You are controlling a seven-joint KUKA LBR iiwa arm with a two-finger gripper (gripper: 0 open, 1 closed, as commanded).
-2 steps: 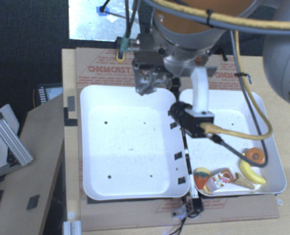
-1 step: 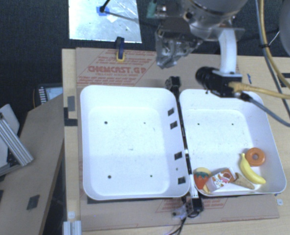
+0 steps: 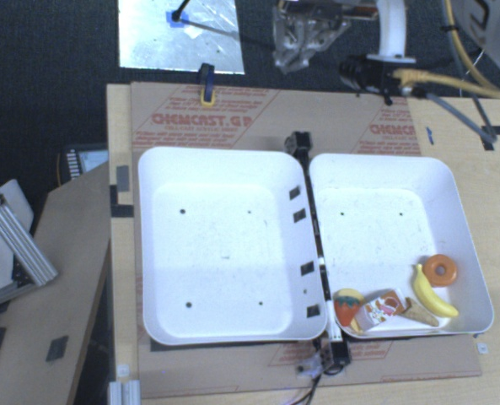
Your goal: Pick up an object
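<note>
Several light toys in right bin (image 3: 452,192); banana (image 3: 432,294) likely rigid, slick, best pinched mid-curve; jaws (image 3: 298,47) aloft, state unclear.

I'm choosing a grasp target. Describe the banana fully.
The banana is yellow, curved, smooth and plastic-looking, apparently a toy. It lies flat in the right bin, near the front right corner, running from upper left to lower right. Its upper end sits against an orange donut; a small tan piece lies along its lower side.
</note>
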